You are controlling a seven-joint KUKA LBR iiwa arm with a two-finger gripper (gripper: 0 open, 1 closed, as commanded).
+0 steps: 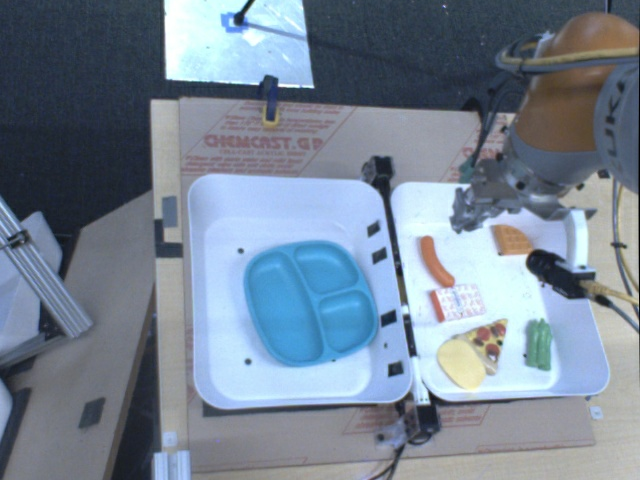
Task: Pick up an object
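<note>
My gripper (466, 215) hangs over the back of the right bin (420, 200), above and to the right of an orange-red sausage (436, 261). Nothing shows between its fingers. An orange waffle piece (511, 239) lies just right of the gripper. Further forward in the same bin are a red-and-white cracker box (458, 302), a pizza slice (486, 341), a yellow chip-like piece (461, 365) and a green bean pod (540, 344).
The left bin (215, 258) holds a blue divided plate (311, 301). A black divider with clips (390, 268) runs between the two bins. A shiny metal sheet (238, 26) lies on the dark floor behind the bench.
</note>
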